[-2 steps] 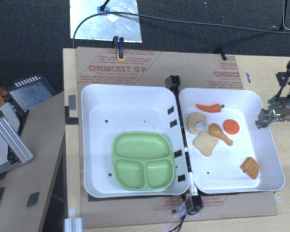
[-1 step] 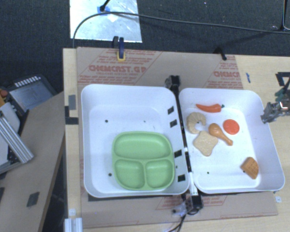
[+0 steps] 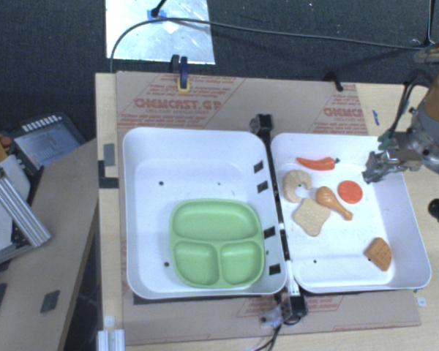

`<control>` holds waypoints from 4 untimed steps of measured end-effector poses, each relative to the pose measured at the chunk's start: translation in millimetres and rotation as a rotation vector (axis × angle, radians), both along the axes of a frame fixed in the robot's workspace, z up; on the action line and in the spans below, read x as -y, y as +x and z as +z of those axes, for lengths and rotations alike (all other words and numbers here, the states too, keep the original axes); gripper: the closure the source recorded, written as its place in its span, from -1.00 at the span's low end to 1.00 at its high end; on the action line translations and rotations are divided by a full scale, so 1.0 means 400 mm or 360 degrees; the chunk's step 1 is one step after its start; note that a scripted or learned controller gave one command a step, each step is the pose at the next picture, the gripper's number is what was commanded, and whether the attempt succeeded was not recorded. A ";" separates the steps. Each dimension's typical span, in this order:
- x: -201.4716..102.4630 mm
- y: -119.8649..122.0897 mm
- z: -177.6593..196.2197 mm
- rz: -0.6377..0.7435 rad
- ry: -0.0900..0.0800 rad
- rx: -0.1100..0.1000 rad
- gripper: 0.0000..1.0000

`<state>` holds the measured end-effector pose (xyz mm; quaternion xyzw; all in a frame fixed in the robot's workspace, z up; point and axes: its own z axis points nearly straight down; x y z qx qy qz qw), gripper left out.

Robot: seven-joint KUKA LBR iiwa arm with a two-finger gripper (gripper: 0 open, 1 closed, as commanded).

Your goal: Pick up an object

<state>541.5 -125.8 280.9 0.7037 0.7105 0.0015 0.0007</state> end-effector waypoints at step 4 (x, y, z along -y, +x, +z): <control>-0.470 0.198 -0.087 -0.0002 -0.0001 0.0001 1.00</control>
